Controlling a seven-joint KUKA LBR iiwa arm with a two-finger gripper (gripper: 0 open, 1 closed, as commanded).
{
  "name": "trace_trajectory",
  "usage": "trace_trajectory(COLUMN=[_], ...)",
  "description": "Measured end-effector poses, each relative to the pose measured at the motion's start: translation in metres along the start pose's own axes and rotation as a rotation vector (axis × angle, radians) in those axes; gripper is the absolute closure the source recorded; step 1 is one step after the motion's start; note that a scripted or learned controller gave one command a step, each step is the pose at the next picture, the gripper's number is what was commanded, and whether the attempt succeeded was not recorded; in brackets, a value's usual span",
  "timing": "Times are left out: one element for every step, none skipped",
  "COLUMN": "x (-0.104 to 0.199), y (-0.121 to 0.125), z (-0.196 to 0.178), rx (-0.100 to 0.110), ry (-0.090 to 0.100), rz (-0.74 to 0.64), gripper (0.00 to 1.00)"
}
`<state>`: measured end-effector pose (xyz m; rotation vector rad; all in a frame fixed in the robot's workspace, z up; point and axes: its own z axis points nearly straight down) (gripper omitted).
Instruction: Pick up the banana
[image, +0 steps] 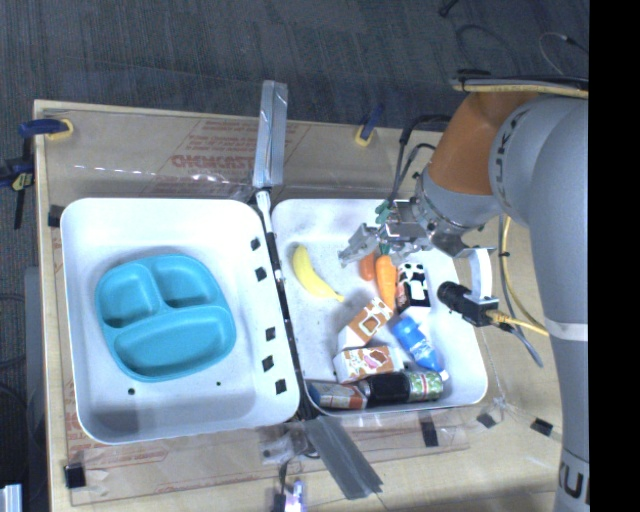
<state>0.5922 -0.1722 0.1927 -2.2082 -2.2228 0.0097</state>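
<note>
Left bin (80, 300): I see a shallow white tub on the bench, and in it a turquoise divided plate (165, 315) with three compartments, lying flat toward the tub's left half.

Divider: a grey metal bar (268, 135) rises from between the two bins toward the top of my view; black clips sit along the shared wall.

Right bin (320, 215): white, the same shape, touching the left bin along that shared wall.

Banana (311, 274): it lies on the bare white floor in the upper left part of the right bin, near the shared wall. Plain yellow, short, gently curved, running from upper left to lower right. It looks smooth and unmarked from here. Nothing touches it that I can make out; it lies apart from the clutter to its right.

Carrot (384, 282): orange, just right of the banana, below the gripper.

Clutter: a small brown and white carton (368, 322), a blue bottle (415, 342), a black and white item (413, 285), and along the bin's lower edge a dark bottle (385, 388) and a can (425, 384), packed close together.

Gripper (372, 248): it is down inside the right bin, over the carrot, right of the banana and apart from it. Its fingers look spread, with nothing between them that I can see.

Arm (530, 150): grey with an orange band, reaching in from the right.
</note>
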Motion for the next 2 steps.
trace_trajectory(x=[0.045, 0.0463], y=[0.0507, 0.0508], z=[0.1037, 0.0973], rx=[-0.003, 0.002], ry=[-0.008, -0.004], rz=[-0.261, -0.263], gripper=[0.0, 1.0])
